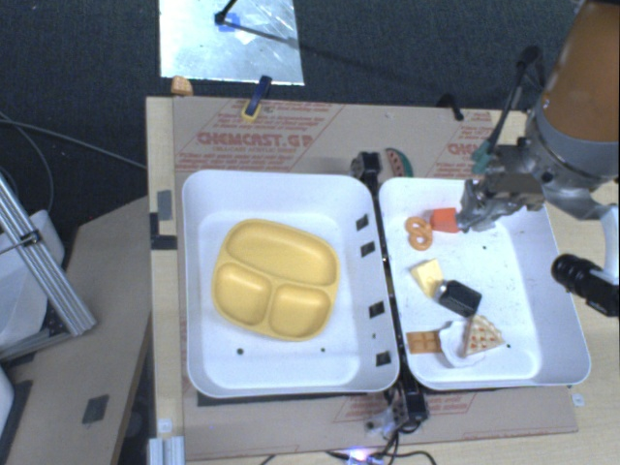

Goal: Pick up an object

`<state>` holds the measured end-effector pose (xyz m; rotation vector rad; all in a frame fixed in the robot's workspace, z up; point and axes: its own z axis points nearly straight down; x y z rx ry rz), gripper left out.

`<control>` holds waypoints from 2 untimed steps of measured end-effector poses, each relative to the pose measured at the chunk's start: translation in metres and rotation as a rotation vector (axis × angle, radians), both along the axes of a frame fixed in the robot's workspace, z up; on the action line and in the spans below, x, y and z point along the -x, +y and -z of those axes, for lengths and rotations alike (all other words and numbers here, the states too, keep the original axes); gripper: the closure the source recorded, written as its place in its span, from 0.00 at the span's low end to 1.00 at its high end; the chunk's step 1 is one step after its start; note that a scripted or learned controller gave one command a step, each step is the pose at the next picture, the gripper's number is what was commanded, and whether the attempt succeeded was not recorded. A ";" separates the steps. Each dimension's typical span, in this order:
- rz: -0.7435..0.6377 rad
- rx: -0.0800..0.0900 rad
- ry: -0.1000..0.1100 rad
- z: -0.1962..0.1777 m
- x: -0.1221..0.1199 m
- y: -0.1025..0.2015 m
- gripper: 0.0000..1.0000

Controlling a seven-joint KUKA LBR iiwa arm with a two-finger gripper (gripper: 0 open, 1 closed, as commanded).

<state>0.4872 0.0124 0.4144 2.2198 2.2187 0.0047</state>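
My claw (472, 216) right of centre frame, low over right bin (542, 289), beside orange block (444, 220); can't tell grip state. Block looks small, rigid, light: pinch flat sides.

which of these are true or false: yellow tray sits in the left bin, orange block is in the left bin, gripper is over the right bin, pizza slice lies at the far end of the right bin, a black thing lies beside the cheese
1. The yellow tray sits in the left bin. True.
2. The orange block is in the left bin. False: it lies in the right bin.
3. The gripper is over the right bin. True.
4. The pizza slice lies at the right bin's far end. False: near end.
5. A black thing lies beside the cheese. True.
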 end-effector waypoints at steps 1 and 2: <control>-0.006 0.000 0.006 0.072 -0.039 0.029 1.00; 0.000 0.000 0.003 0.093 -0.036 0.016 1.00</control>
